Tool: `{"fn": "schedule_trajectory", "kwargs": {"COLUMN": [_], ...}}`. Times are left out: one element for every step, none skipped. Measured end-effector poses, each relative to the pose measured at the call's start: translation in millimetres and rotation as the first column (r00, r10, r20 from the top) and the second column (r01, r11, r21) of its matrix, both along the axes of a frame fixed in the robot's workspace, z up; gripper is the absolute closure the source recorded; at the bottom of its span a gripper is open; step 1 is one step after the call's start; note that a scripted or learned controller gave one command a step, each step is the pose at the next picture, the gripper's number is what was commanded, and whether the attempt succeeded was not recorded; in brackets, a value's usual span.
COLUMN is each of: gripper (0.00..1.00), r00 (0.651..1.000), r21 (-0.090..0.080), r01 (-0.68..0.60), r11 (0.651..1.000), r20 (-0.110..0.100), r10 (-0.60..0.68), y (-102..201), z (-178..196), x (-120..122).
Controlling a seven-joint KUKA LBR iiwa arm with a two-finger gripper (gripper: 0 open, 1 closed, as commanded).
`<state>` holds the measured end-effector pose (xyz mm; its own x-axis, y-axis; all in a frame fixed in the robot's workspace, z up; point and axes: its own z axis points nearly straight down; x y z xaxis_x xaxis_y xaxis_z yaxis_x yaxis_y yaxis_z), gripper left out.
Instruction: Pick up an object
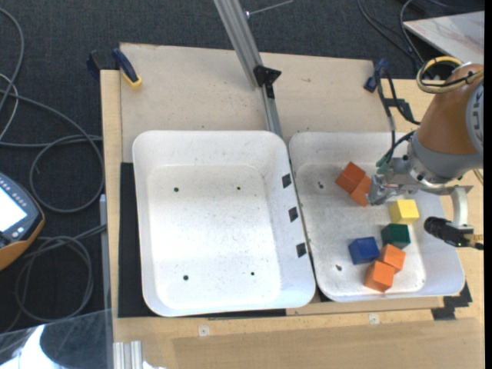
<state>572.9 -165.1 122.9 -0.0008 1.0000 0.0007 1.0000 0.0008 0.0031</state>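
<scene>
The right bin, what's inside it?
In the right bin: an orange block by the gripper, a yellow, a green, a blue and two more orange blocks. The arm covers the bin's far right corner.

Blocks (382, 241) in rt bin (323, 279); lft bin (154, 283) adjacent.
</scene>
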Motion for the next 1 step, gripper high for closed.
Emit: {"fn": "schedule_trajectory", "kwargs": {"gripper": [1.00], "r00": [1.000], "r21": [-0.003], "r01": [0.000], "r11": [1.000], "r20": [0.005], "r10": [0.000], "y": [-6.1], "z": [60.1], "x": [8.5]}}
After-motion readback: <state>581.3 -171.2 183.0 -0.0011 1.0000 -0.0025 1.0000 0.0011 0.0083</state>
